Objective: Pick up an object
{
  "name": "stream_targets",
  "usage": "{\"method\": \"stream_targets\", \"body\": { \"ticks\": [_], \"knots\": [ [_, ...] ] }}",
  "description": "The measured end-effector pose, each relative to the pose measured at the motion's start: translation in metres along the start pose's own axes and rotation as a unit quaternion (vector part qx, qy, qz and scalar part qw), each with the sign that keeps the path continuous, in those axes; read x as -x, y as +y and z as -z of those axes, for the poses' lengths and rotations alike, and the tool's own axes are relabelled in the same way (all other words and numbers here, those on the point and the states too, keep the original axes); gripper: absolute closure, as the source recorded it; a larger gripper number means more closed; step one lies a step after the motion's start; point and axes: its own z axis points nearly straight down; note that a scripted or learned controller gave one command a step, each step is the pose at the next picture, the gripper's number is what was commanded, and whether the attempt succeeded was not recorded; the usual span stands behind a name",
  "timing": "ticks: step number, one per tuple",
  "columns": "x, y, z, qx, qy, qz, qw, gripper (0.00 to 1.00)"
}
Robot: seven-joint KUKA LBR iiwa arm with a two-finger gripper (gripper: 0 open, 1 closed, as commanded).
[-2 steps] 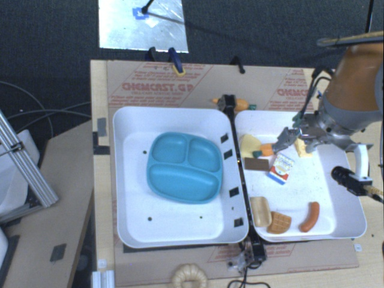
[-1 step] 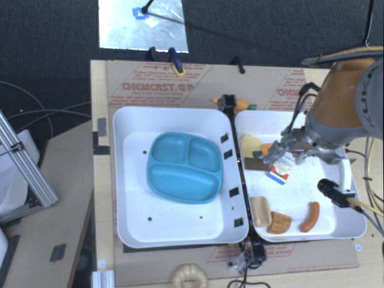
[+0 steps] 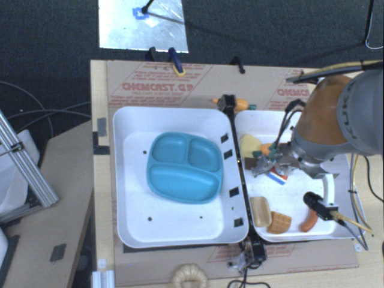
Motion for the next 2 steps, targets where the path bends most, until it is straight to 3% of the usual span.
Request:
{"method": "stream_targets", "body": {
  "ticks": [1, 2],
  "knots": [
    [0.004, 0.003, -0.025, 0.006, -0.004, -0.002, 1.0000, 0.00],
    [0.005, 0.006, -0.012, 0.012, -0.006, -0.002, 0.9999, 1.00]
  ]
}}
